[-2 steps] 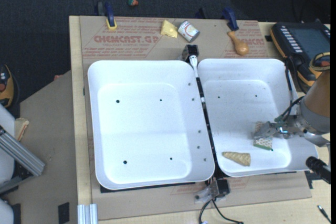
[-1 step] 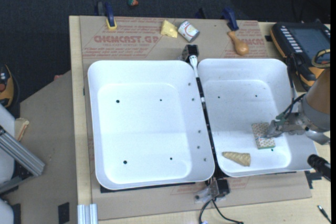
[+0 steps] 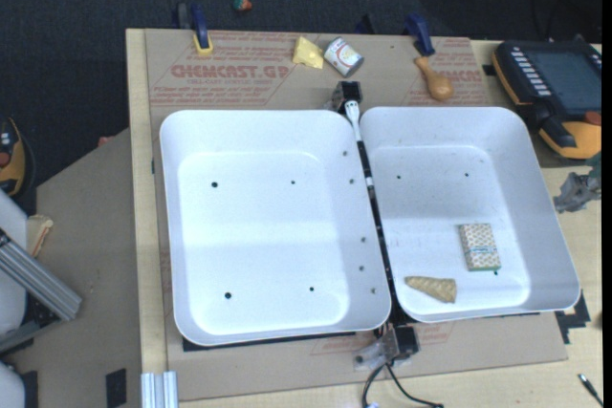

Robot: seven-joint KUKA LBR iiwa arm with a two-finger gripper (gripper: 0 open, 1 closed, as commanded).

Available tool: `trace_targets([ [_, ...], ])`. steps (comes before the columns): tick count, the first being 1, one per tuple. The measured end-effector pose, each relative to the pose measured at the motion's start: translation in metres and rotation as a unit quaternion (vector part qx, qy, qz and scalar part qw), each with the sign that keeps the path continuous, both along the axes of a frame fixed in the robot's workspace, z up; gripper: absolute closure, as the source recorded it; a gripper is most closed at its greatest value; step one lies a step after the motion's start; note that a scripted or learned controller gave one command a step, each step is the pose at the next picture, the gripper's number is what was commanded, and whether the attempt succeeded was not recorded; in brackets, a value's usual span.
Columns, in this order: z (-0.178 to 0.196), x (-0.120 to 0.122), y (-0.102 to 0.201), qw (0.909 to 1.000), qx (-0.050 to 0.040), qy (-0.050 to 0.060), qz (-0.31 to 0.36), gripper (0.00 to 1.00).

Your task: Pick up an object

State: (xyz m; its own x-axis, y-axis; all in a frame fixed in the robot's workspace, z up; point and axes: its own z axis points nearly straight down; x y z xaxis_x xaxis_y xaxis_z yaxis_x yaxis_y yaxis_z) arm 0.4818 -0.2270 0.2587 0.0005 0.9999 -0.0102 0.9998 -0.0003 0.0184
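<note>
I see a box (image 3: pixel 478 246) and a wedge (image 3: pixel 431 288) lying near each other in the right bin (image 3: pixel 535 158); the fingers' state I can't tell.

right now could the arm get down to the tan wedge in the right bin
Probably yes. The tan wedge lies flat in the right bin, open from above, apart from the speckled block beside it. The bin's near wall is close, though.

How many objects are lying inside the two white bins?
2, both in the right bin: a small patterned rectangular block near its front right, and a tan wedge-shaped piece just in front of it, apart.
</note>
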Motion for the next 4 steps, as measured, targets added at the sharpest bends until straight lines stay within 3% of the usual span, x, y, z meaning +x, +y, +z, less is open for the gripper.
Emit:
trace_targets([
  [1,-0.063,0.004,0.097,0.9999,0.0083,0.012,0.005,1.0],
  [2,0.111,-0.001,0.095,1.0,0.0028,-0.001,0.002,1.0],
  [3,0.012,-0.003,0.181,0.9999,0.007,0.014,0.004,1.0],
  [4,0.151,0.015,0.131,1.0,0.0025,0.0,-0.001,1.0],
])
